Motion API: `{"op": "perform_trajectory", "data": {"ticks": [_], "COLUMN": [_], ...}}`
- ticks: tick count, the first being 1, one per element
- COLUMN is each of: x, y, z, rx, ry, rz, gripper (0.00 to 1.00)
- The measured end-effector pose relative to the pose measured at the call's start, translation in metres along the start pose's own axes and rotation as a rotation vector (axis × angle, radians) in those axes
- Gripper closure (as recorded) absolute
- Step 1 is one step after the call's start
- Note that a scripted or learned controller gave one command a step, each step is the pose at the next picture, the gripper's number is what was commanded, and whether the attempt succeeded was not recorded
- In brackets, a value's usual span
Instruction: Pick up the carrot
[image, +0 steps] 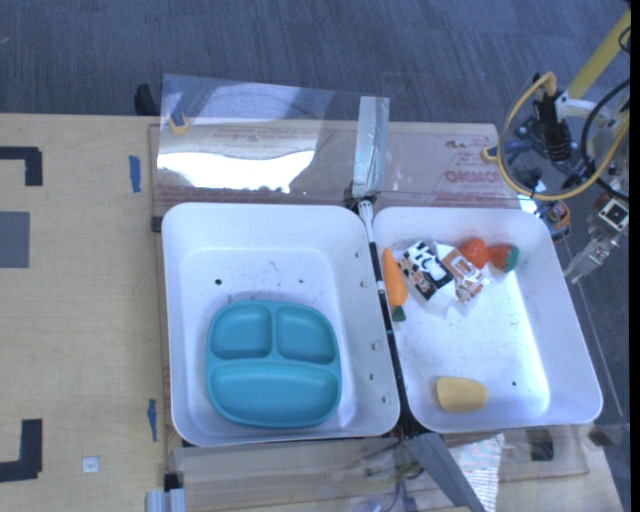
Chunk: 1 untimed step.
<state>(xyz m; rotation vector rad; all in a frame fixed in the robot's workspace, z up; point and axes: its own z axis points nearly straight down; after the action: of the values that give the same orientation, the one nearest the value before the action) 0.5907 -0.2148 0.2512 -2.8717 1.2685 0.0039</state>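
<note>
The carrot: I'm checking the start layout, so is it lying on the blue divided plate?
No, the carrot lies in the right bin against its left wall, while the blue plate sits in the left bin.

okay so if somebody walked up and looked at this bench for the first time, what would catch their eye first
Probably the teal divided plate, which lies alone in the left bin. Next would be the cluster of small toys at the far end of the right bin, with the orange carrot lying along that bin's left wall and a yellow piece apart near the front.
</note>
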Motion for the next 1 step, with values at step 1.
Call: {"op": "perform_trajectory", "data": {"ticks": [1], "x": [0.0131], "y": [-0.0403], "z": [-0.0821], "rx": [0.005], "ry": [0.009], "rz": [-0.403], "gripper": [1.00]}}
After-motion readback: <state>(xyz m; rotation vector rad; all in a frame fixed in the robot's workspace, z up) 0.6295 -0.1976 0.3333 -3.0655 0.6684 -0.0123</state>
